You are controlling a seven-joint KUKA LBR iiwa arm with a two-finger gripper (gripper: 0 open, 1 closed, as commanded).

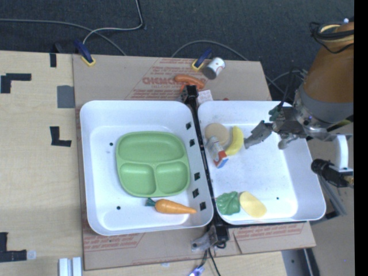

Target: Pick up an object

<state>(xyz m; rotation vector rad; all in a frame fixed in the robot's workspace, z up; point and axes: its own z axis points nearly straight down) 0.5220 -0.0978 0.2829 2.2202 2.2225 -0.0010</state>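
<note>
On cardboard (167, 79), red "CHICKEN" print

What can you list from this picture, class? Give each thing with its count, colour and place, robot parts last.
Bins: 2, white, side by side on the bench.
Divided plate: 1, green, left bin.
Carrot: 1, orange, left bin, near edge.
Banana: 1, yellow, right bin, far left.
Leafy toy: 1, green, right bin, near edge.
Yellow lump: 1, beside the leafy toy.
Arm: 1, grey and orange, right side.
Gripper: 1, dark, over right bin, near the banana.
</note>
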